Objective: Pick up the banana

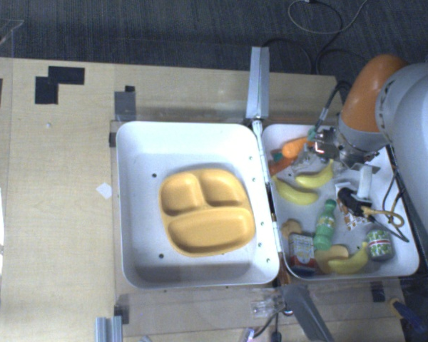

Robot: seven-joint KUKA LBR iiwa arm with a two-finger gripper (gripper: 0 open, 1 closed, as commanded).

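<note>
In the right bin [406,266], my gripper [318,164] hangs over the upper left part and is shut on a yellow banana [316,179], whose curved body shows just below the dark fingers [306,164]. A second banana [297,193] lies on the bin floor directly to its lower left, touching or nearly touching it. A third banana [347,261] rests at the bin's front edge. The grey arm with its orange band [367,95] comes in from the right.
An orange carrot [293,148] lies left of the gripper. A green bottle [325,223], a small can [301,246] and a green-labelled tin [379,244] sit in the right bin's front half. The left bin [132,191] holds a yellow divided tray [207,211].
</note>
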